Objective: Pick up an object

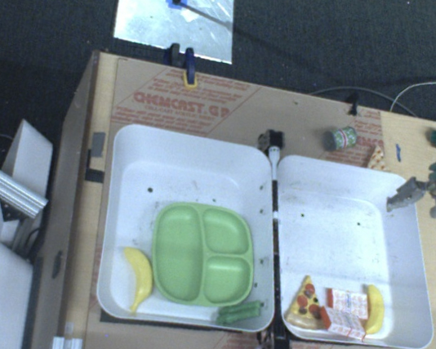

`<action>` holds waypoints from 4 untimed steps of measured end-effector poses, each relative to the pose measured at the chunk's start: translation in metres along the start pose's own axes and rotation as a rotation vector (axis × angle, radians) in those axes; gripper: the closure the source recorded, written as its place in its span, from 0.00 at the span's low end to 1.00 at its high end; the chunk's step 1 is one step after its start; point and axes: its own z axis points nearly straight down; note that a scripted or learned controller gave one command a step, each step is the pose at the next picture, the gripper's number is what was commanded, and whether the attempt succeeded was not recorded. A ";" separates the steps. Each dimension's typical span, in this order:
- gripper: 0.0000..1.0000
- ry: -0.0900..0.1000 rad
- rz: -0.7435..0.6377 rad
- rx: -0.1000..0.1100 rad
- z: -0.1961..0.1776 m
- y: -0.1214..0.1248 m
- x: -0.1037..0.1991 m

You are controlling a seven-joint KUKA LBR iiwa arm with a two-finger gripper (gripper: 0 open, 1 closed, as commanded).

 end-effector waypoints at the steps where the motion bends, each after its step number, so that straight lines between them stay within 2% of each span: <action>1: 0.00 0.000 0.001 0.002 0.057 -0.063 0.000; 2: 0.00 0.001 0.002 0.002 0.119 -0.094 -0.006; 3: 1.00 -0.001 0.000 -0.002 0.108 -0.093 -0.007; 4: 1.00 -0.001 -0.001 -0.002 0.054 -0.032 -0.006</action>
